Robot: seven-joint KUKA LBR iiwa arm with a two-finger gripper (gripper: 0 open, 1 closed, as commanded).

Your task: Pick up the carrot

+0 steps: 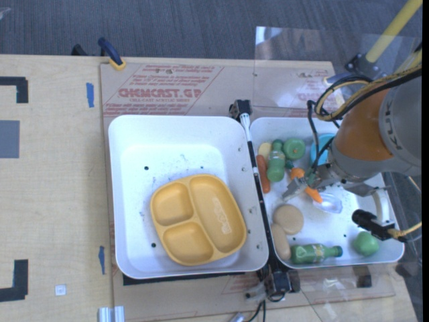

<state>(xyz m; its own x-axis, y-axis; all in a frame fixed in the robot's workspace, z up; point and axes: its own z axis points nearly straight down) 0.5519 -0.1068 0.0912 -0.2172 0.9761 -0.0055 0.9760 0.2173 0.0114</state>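
overhead slanted view of two shallow white bins side by side. the left bin (127,180) holds a yellow divided plate (198,219). the right bin (395,250) is crowded with small toy foods. what i take to be the carrot (263,172) is a slim, reddish-orange stick, tapered, lying lengthwise tight against the right bin's left wall, just beside a green vegetable piece (275,167) and near a pale round bun (289,218). the grey arm with its orange band reaches in from the right, and the gripper (297,188) hangs low over the middle of the bin, near the carrot but apart from it. i cannot tell whether the gripper is apart or together; it is small and tangled with clutter. a brighter orange scrap (313,194) lies right beside it, and i cannot say what that is, or whether it is held. my judgement on handling: the carrot is probably a light, hard plastic toy, smooth and a bit slippery, not fragile, and likely to roll or skid if nudged. i would take it across its thicker middle, closing along the bin's length. the wall on one side leaves little room, so easing it away from the wall first may help. a green bottle (315,251) lies along the near edge, well clear.
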